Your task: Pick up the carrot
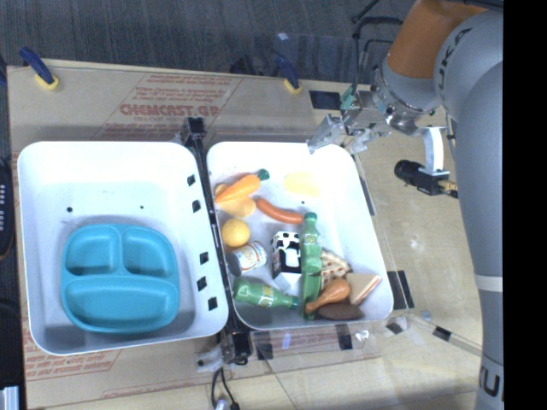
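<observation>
Orange and tapered, the carrot (237, 186) lies in the upper left part of the right-hand bin (369, 229), its green stub end pointing toward the upper right and its body slanting down toward the divider between the two bins. Just below it sits a yellow lemon (236, 232), and to its right a red-orange sausage (279, 211) lies at a slant. A pale yellow flat piece (301, 184) rests near the bin's upper wall.

Lower in the same bin, a small tin can (250, 255) lies on its side beside a black-and-white carton (287, 253). A green bottle (310, 254) stands roughly upright in the picture, and another green bottle (266, 295) lies along the lower wall. A brown drumstick (332, 294) and a wedge-shaped pastry piece (365, 286) crowd the lower right corner.

The gripper (332, 133) hangs over the upper right rim of the right-hand bin, above and to the right of the carrot and well apart from it. Its metal fingers (321, 137) point down-left toward the bin's corner; nothing is seen between them, and how far they are spread cannot be made out from this angle. The grey arm with its orange band (427, 24) fills the upper right of the frame.

In the left-hand bin (34, 178), a blue sectioned tray (121, 278) rests toward the lower part.
</observation>
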Robot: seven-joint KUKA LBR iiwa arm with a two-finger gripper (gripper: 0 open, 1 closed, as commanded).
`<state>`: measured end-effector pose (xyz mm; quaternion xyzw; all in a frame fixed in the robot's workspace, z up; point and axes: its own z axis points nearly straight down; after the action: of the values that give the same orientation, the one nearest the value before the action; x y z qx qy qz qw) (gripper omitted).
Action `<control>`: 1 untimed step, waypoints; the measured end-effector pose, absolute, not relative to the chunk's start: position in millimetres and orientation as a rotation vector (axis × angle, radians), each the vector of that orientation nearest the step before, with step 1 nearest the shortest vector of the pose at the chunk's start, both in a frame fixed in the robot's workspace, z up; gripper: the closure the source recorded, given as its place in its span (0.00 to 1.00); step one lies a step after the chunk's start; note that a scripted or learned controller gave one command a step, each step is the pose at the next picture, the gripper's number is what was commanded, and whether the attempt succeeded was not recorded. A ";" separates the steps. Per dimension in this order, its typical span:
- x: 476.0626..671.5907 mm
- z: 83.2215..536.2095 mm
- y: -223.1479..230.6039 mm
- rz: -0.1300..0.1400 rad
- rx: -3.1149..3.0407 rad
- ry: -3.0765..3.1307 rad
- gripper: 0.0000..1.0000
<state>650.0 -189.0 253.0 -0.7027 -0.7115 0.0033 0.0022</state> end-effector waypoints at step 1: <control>606.0 105.0 -124.7 0.021 -2.151 -2.264 0.00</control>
<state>606.0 -124.7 105.0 -0.6888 -0.7248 0.0068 0.0094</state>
